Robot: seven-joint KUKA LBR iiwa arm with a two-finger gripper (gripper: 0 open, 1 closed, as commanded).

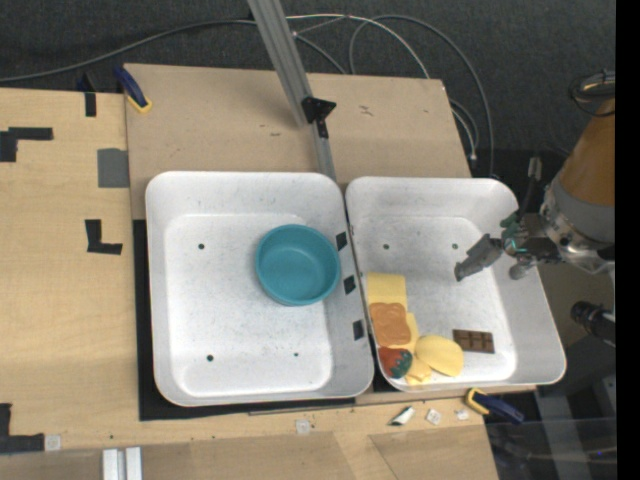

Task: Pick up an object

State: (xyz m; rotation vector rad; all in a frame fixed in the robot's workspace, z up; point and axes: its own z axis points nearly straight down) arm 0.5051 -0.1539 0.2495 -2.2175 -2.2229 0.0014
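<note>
Nearest, the yellow pieces (pixel 430 358) and brown block (pixel 473 342) crowd the right bin's (pixel 420 203) front corner, touching; a grab there may slip or catch two. Above, the pincer (pixel 478 258) hangs with nothing in it; how wide, I cannot tell. The blue bowl (pixel 296 264) sits left.

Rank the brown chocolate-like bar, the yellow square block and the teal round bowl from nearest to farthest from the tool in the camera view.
1. Brown chocolate-like bar, right bin, below the tool.
2. Yellow square block, same bin's left side.
3. Teal round bowl, left bin, farthest.
</note>
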